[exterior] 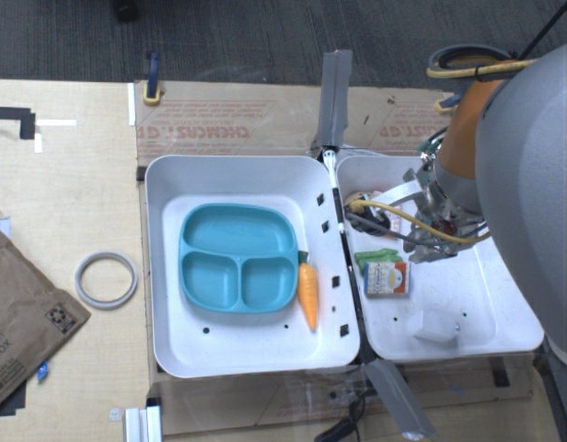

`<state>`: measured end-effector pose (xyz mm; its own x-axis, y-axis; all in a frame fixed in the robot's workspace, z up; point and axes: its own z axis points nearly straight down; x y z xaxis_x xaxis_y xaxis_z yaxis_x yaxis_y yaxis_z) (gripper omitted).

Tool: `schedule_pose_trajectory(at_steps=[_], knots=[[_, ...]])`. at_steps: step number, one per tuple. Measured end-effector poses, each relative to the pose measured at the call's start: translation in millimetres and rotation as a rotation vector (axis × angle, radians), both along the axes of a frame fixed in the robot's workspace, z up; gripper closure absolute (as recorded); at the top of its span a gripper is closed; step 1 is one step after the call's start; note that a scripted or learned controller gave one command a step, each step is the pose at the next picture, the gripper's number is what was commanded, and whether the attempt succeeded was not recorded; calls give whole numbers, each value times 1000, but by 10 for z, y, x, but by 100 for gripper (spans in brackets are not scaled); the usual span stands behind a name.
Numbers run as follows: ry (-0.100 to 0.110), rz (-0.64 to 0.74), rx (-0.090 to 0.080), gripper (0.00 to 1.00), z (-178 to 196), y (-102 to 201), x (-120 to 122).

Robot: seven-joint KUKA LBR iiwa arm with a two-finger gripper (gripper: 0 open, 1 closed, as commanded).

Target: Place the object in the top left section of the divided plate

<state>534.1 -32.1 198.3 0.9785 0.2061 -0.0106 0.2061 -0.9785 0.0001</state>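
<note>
- Locate the gripper over the right bin, near that bin's upper left part. It is wrapped in yellow cable and blurred; you cannot tell from this view whether it is released or clenched, nor whether it touches anything.
- Note the small green and red packet lying on the right bin's floor just below the gripper. No contact between the two is discernible.
- Find the divided plate, turquoise, in the left bin. It has one wide section along the top and two smaller sections below.
- Find the carrot lying on the left bin's floor, just beside the plate's right edge, with its tip pointing down the view.
- Observe the bench: a grey tape ring lies left of the bins, and a brown cardboard box sits at the lower left corner.
- Observe dark carpet beyond the bench, along the top.
</note>
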Motion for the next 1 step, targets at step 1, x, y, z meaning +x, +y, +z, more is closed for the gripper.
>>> schedule_pose_trajectory(at_steps=[1], knots=[[-7,-10,1,100,-75,1183,-133]])
